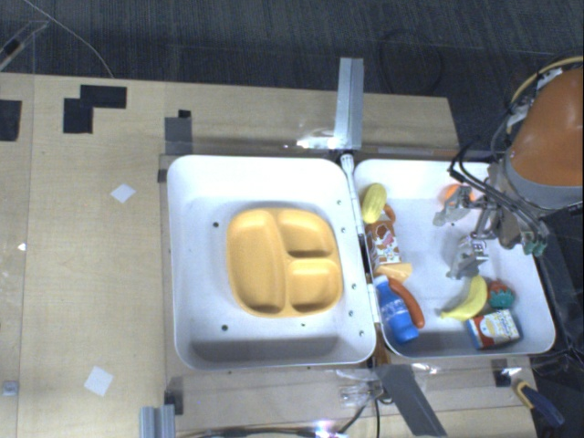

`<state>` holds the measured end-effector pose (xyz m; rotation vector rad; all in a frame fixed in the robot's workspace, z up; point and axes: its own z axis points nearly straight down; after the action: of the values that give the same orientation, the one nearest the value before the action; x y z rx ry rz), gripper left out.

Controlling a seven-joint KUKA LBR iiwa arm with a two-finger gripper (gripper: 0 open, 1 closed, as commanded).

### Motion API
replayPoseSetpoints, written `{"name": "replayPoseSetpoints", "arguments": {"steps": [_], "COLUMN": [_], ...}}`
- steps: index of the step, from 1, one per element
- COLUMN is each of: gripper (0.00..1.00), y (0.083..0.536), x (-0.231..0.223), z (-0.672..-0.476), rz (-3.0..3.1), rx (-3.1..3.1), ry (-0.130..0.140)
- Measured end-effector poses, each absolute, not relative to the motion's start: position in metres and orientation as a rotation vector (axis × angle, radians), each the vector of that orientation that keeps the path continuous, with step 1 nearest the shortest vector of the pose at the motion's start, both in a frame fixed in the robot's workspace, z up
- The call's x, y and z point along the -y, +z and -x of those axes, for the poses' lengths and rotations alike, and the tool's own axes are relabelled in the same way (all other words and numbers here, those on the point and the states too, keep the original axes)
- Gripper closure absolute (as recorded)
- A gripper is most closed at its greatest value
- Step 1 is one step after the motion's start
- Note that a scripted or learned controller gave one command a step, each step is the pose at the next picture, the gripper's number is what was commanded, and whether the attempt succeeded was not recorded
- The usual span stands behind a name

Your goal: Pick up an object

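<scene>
Banana (pixel 467 299), yellow and curved, lies lower right in the right bin (pixel 429 176), partly overlapping a red-labelled carton (pixel 495 328). Left of it, a blue bottle (pixel 396 311) hides other toys. Above it, the gripper (pixel 467 255) hangs blurred; its state I cannot tell.

Camera: fixed overhead, looking down at a slant.
Framing: two shallow white plastic bins (pixel 182 272) centred, fairly distant.
Arm side: right of bins.

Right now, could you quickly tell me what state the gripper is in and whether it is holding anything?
Gripper: over the right bin, above the banana; open or closed cannot be told, and nothing is seen in its grasp.
</scene>
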<state>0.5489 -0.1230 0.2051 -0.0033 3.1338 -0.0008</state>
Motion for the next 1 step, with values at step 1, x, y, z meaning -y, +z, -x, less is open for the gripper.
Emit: {"name": "replayPoseSetpoints", "arguments": {"steps": [1], "gripper": [0.0], "y": [0.0905], "x": [0.1419], "z": [-0.5187], "rz": [-0.053], "rx": [-3.123], "ry": [-0.005]}}
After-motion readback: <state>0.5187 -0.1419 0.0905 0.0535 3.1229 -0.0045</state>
